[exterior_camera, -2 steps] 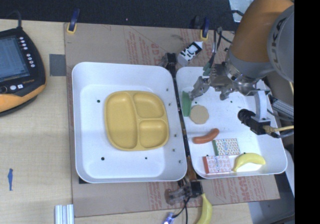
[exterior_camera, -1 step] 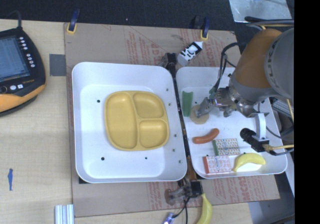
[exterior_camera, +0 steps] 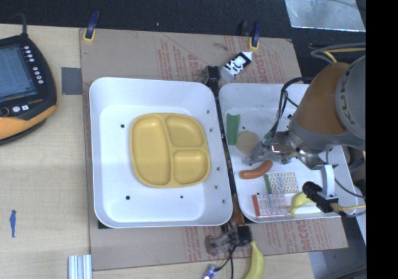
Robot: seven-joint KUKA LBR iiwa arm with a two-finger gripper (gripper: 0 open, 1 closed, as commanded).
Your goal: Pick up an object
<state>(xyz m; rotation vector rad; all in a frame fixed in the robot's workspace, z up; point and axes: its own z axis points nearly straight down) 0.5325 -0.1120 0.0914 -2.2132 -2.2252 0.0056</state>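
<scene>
Gripper [exterior_camera: 264,152] hung low in the right bin [exterior_camera: 264,92] near its left wall, just above the hot dog [exterior_camera: 255,171] — likely the pick target — grip state not discernible.

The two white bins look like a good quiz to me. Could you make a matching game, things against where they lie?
Things:
1. yellow divided plate
2. hot dog
3. green strip
4. banana

Places:
A. right bin's near edge, beside a printed card
B. left bin's middle
C. right bin's left wall
D. right bin, below the gripper

Pairs: 1-B, 2-D, 3-C, 4-A
</scene>
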